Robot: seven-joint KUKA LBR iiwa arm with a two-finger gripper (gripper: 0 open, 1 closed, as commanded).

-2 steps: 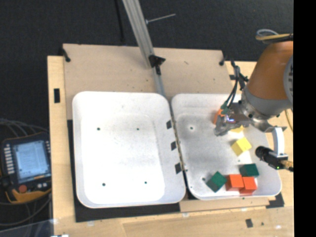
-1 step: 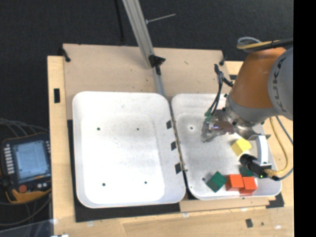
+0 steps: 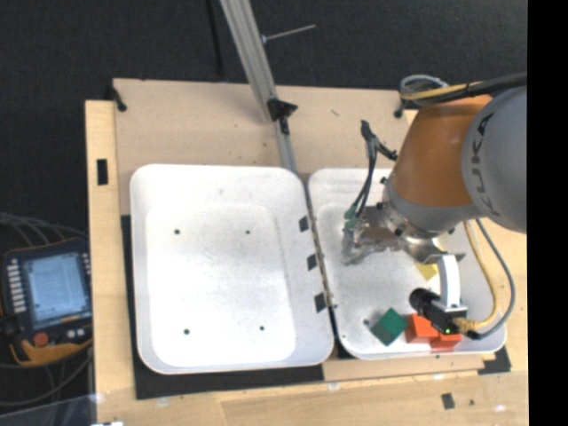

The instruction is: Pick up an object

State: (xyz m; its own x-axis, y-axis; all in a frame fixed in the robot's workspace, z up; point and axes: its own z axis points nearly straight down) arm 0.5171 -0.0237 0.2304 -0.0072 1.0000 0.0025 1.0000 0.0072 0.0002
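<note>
A green block [image 3: 387, 326] lies near the front edge of the right bin [image 3: 355, 344], and an orange block [image 3: 424, 329] sits just beside it on its right, partly under a black-and-white fitting on the arm. Further back in the same bin, near the wall it shares with the left bin [image 3: 213, 264], the hand [image 3: 357, 244] hangs low over the white floor, well apart from both blocks; whether it is clenched or released cannot be told. The grey and orange arm [image 3: 444, 162] covers the bin's right side. A handheld screen unit [image 3: 49, 291] lies off the table's [image 3: 102, 238] left edge.
</note>
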